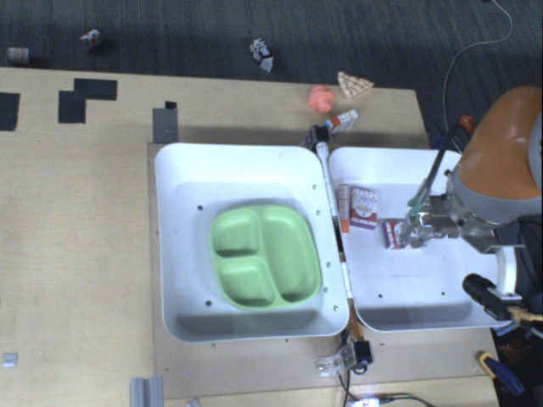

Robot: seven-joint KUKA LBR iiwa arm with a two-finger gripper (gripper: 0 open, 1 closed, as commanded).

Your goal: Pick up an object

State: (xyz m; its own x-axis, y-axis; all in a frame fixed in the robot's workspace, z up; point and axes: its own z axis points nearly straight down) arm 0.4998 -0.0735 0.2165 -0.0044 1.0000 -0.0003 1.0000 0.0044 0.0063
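In the right bin (424, 308), a small white and maroon packet (363, 208) lies flat near the left wall. A second small maroon and white item (392, 232) rests just to its lower right. My gripper (415, 231) reaches in from the right and hangs low at the right edge of that second item. Whether it touches the item is unclear, and the wrist hides part of the bin floor behind it.
The left bin (182, 227) holds a green divided plate (265, 255). Beyond the bins, a pink ball (321, 98), a wedge-shaped toy (355, 84) and a small tube (339, 123) sit on the bench. Cables run along the right side.
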